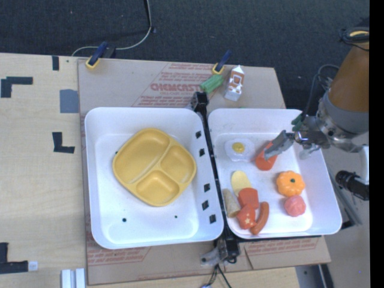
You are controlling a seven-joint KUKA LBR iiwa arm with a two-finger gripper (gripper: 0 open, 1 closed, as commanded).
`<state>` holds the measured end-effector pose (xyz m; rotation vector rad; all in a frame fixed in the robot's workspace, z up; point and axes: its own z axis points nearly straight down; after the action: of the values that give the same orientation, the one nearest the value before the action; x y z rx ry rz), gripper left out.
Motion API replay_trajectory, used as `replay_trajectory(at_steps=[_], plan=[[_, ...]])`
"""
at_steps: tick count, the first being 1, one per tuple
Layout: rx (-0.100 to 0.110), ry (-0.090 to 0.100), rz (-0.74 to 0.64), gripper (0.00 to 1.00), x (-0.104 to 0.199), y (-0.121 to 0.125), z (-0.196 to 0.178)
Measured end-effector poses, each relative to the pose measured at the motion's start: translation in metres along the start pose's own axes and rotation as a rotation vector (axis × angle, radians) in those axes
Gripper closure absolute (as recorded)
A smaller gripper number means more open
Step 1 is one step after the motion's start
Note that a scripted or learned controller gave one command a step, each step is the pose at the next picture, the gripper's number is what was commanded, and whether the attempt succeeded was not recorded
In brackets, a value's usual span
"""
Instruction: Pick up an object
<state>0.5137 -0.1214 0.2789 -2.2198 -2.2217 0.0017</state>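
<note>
Camera view shows the gripper (277,146) low over the right bin (312,225), near its far edge, its fingers clamped on the top of an orange-red carrot-like toy (263,161) that tilts toward the bin floor. Just left lies a fried egg (238,149); a small pumpkin (290,183) sits nearer the right edge. A yellow divided plate (155,165) rests mid left bin (99,131).

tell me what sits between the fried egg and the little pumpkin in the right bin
In the camera view, an orange-red carrot-like piece lies between the fried egg and the pumpkin.
</note>
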Motion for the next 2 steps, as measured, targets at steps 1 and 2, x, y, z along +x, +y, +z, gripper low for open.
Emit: replay_trajectory(at_steps=[1,2], plan=[[0.011,0.002,0.001,0.0,-0.011,-0.007,0.093],[-0.007,-0.007,0.004,0.0,0.015,-0.011,0.194]])
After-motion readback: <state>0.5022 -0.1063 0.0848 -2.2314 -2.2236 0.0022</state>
